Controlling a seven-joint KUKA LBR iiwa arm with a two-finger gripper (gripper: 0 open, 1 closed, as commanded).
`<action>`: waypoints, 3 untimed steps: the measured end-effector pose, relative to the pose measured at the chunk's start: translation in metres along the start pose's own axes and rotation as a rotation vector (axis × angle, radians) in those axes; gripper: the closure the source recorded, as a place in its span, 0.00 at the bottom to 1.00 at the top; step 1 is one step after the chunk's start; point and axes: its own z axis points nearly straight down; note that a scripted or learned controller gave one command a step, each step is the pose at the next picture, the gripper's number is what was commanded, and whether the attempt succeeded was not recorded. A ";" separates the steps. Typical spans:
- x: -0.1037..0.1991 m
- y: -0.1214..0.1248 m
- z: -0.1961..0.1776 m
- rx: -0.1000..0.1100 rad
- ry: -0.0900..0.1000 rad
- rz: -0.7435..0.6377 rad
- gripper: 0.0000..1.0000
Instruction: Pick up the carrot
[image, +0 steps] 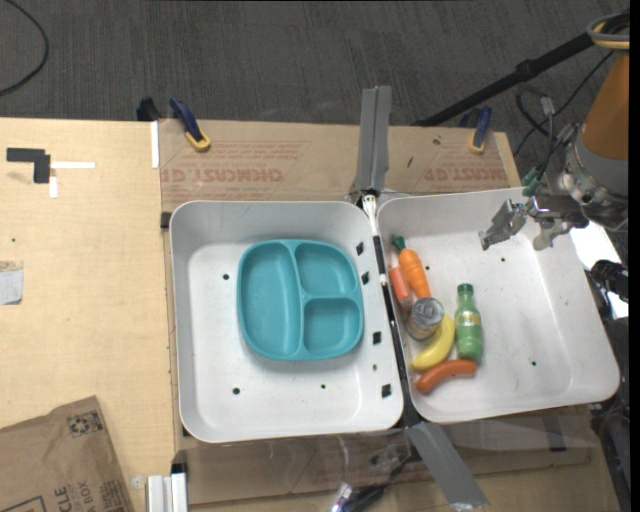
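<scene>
The carrot (411, 272), orange with a green top, lies against the left wall of the right bin (560, 380), just above a small tin can. My gripper (522, 228) hangs over the upper right part of that bin, well to the right of the carrot. Its two grey fingers are spread apart with nothing between them.
Beside the carrot are a can (425, 315), a banana (436, 346), a green bottle (467, 322) and a red-orange sausage-shaped item (445, 374). The left bin (200, 380) holds a teal divided plate (300, 300). A metal divider (374, 140) stands between the bins.
</scene>
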 end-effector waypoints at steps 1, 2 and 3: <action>-0.001 0.000 -0.008 0.001 -0.001 0.000 1.00; 0.032 0.011 0.165 -0.013 0.000 -0.002 1.00; 0.096 -0.030 0.081 -0.001 0.000 0.118 1.00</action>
